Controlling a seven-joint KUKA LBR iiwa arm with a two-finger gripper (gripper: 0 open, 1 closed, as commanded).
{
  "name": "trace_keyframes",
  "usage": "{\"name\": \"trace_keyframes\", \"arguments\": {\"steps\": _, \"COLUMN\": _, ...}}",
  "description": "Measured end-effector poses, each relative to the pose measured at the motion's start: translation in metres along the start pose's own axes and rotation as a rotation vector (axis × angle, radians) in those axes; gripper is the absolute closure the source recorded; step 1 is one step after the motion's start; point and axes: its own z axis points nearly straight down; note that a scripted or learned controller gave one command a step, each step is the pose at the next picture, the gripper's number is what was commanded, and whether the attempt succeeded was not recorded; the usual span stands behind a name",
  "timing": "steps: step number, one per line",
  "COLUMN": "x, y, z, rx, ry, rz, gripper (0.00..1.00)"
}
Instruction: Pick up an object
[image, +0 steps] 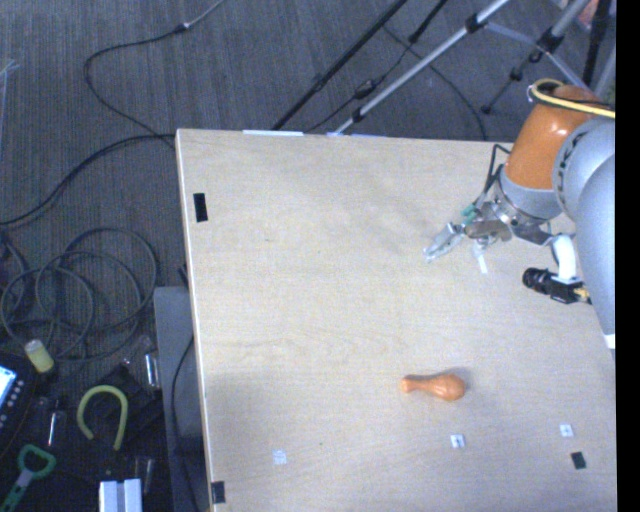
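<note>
Arm in from the right, gripper (455, 243) hanging over bare wood, the orange object (436, 386) lying well apart from it.

From the overhead camera: the pale plywood worktop (320, 300) takes up most of the scene, with a black tab (200, 207) near its left edge and a few small markers (457, 440) low down. The fingers (440, 245) are splayed apart with nothing between them, pointing left, poised over the upper right of the board. The orange object, bulb-shaped with a thin neck pointing left, rests flat on the wood toward the near edge, below the gripper. The grey arm (590, 200) shows its orange band (545, 140) at the right. Around the worktop it's dark carpet (90, 120), black cables (70, 290) looping at left, a green hook-shaped item (103, 410) on the floor, and tripod legs (440, 45) crossing the top.
</note>
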Motion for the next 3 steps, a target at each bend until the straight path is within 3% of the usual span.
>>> {"name": "trace_keyframes", "arguments": {"steps": 1, "x": 0.000, "y": 0.001, "z": -0.010, "rx": -0.002, "ry": -0.003, "rz": -0.001, "gripper": 1.00}}
{"name": "trace_keyframes", "arguments": {"steps": 2, "x": 0.000, "y": 0.001, "z": -0.010, "rx": -0.002, "ry": -0.003, "rz": -0.001, "gripper": 0.00}}
{"name": "trace_keyframes", "arguments": {"steps": 3, "x": 0.004, "y": 0.001, "z": 0.010, "rx": -0.001, "ry": -0.001, "rz": -0.080, "gripper": 0.00}}
